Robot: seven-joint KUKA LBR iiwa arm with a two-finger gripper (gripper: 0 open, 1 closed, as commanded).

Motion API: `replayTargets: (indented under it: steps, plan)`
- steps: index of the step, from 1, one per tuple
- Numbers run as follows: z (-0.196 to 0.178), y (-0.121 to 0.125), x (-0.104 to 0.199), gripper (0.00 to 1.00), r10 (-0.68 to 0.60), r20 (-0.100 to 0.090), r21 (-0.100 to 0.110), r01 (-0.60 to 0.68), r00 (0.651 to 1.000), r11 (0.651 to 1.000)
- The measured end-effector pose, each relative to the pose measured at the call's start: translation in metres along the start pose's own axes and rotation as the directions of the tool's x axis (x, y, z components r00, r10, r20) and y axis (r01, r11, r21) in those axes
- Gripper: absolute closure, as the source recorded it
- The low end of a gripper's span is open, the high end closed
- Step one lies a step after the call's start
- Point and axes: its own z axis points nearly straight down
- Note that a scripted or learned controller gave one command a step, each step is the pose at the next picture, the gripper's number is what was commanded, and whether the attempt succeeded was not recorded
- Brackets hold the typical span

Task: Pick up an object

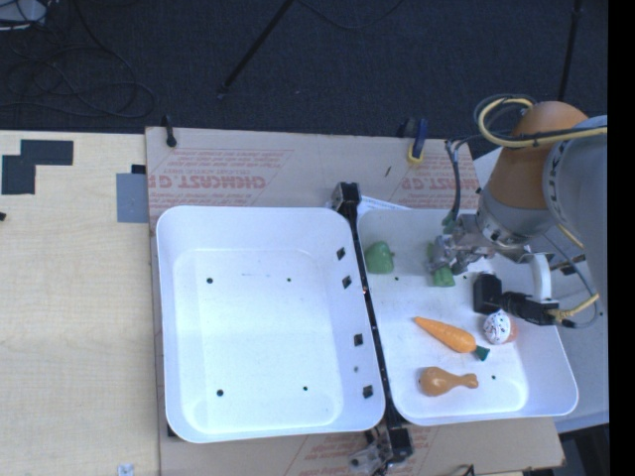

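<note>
Where the right bin (pixel 556 405) lies: one carrot (pixel 445 334) | two green pieces (pixel 379 258)

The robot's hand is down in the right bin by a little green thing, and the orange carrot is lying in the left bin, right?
Not quite. The camera view shows the orange toy carrot lying in the right shallow white bin, not the left shallow white bin. The rest holds: the hand is down in the right bin by a small green block.

Glossy white plastic bins (pixel 198 236)
</note>
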Motion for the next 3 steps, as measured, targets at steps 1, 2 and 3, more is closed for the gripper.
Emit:
replayTargets:
  steps: [1,2,3]
  plan:
    - [0.015,-0.076,0.049,1.0,0.006,0.001,-0.011,-0.006,1.0,1.0]
    - [-0.089,-0.068,0.126,1.0,-0.005,-0.002,-0.016,0.005,1.0,1.0]
    - [-0.11,-0.023,0.21,1.0,-0.005,-0.001,-0.011,0.005,1.0,1.0]
